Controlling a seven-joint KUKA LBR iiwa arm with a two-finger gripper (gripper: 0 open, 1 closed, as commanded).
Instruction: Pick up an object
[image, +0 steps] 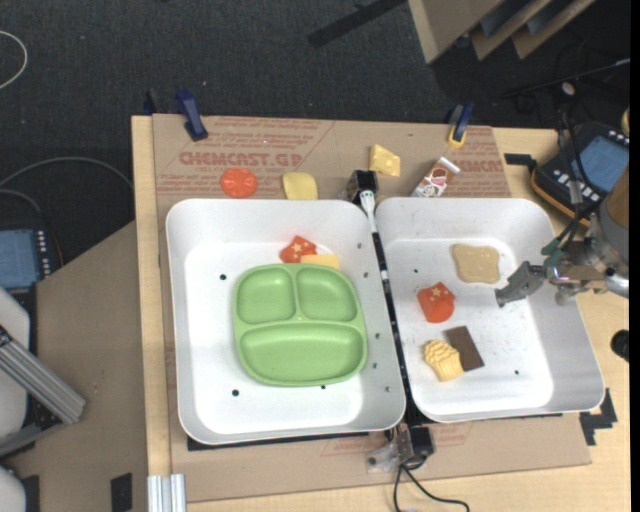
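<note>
Over the right bin (575, 385), the gripper (516, 287) hovers with nothing between its fingers; whether they are spread cannot be told. Near it lies a tan slice (475, 263).

green plate (298, 325), white bins (190, 330), red toy (436, 302), brown block (463, 347).

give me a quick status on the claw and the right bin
Claw over right bin, nothing between fingers. Nearest: tan slice, red piece. Nothing in the way.
</note>
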